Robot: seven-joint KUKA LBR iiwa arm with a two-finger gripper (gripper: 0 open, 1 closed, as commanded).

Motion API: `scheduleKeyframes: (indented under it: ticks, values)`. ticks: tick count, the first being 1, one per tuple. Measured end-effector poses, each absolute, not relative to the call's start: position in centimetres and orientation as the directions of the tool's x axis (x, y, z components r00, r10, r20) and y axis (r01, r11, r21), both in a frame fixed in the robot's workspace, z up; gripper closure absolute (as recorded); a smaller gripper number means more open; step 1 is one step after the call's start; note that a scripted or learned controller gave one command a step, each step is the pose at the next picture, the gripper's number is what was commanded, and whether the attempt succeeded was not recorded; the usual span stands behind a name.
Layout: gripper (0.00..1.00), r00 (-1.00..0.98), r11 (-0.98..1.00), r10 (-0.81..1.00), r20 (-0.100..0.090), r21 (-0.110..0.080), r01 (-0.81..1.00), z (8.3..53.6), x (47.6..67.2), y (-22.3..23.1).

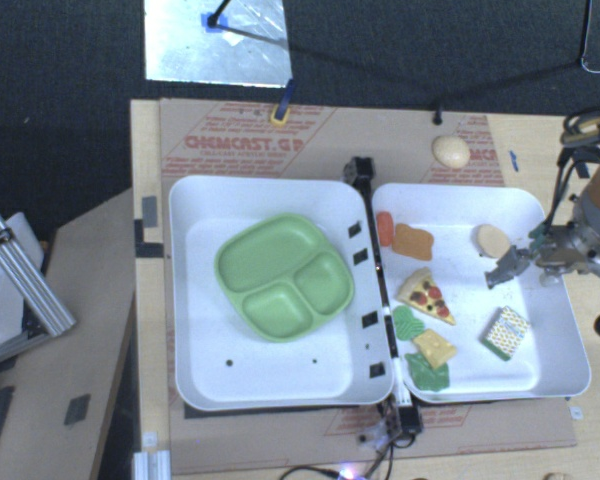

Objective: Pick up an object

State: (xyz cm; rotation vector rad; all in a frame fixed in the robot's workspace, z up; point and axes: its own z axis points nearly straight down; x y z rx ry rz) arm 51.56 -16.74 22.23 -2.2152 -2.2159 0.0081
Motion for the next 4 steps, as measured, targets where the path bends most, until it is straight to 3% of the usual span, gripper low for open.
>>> scheduleKeyframes:
  ticks: [1,2,3,4]
  values:
    - [0.00,-0.004,0.004,1.000,0.000,0.001,1.000,22.8,51.8,-16.7]
    - [0.00,-0.001,0.001,1.000,0.001,-0.003,1.000,17.5,51.0,-17.3]
    - [0.00,-0.001,0.001,1.000,0.001,-0.003,1.000,13.2,51.4,-17.4]
    - [0.00,0.002,-0.002,1.000,-0.009,0.010,1.000,8.9,51.7,-17.7]
